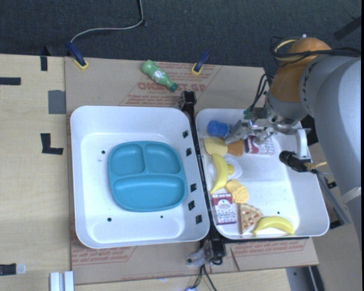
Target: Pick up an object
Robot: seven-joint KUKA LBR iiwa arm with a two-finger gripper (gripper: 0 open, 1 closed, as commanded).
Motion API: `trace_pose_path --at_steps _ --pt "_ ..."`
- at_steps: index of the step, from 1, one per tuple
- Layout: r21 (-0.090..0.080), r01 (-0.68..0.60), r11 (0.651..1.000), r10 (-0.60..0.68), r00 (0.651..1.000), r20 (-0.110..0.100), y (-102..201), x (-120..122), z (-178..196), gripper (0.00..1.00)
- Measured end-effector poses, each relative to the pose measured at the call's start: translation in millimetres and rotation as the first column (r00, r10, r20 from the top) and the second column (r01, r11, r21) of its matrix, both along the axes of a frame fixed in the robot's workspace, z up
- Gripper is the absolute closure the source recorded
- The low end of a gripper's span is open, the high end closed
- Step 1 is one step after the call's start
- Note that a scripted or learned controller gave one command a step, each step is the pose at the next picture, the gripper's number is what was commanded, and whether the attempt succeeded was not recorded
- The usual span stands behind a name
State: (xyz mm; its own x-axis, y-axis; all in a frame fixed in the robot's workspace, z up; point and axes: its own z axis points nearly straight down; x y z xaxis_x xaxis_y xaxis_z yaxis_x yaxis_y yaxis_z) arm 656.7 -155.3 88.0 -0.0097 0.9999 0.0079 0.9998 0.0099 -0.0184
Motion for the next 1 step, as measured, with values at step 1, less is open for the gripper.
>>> trace_pose_path --at_steps 1 --pt "-0.008 0.008 1.0 -0.007 1.0 0.021 43.0 -15.4 -2.5 0.0"
